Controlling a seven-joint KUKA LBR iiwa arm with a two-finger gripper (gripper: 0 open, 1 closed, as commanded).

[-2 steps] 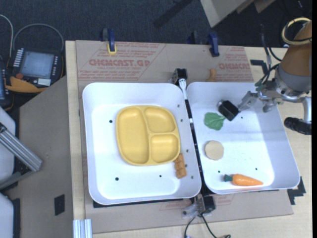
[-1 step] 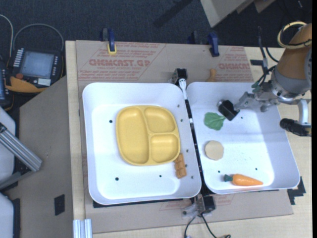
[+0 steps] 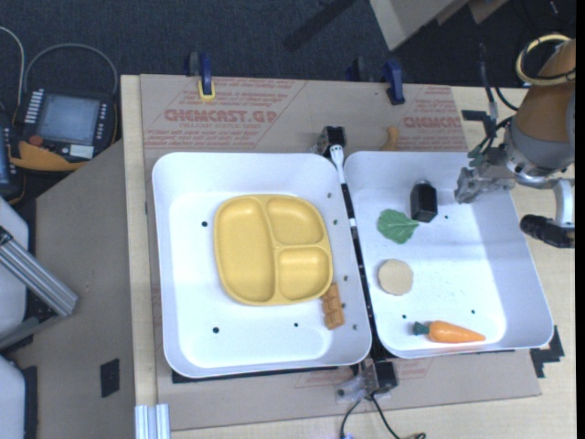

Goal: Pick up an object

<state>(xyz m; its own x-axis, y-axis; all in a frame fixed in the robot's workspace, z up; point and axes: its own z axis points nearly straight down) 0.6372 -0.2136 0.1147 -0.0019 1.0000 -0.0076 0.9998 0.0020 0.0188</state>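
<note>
The arm (image 3: 547, 108) is seen at the upper right of the frame, its orange band above a grey wrist that is bent down and toward the left. The gripper (image 3: 422, 201), a dark block, is held low over the upper left part of the right bin (image 3: 512, 245), just above the green leaf (image 3: 397, 225). Whether its fingers are spread or closed cannot be told from this view, and nothing can be made out between them.

Three items are found in the right bin. The green leaf lies just below and left of the gripper; whether the two touch cannot be told. A round tan cookie (image 3: 396, 277) is placed below the leaf, apart from it. A carrot (image 3: 450, 333) with a green top is laid along the lower edge of the bin, its tip pointing right.

In the left bin (image 3: 183, 245), a yellow divided plate (image 3: 272, 248) is set near the centre, and a small brown pastry piece (image 3: 333, 308) is seen touching its lower right corner.
</note>
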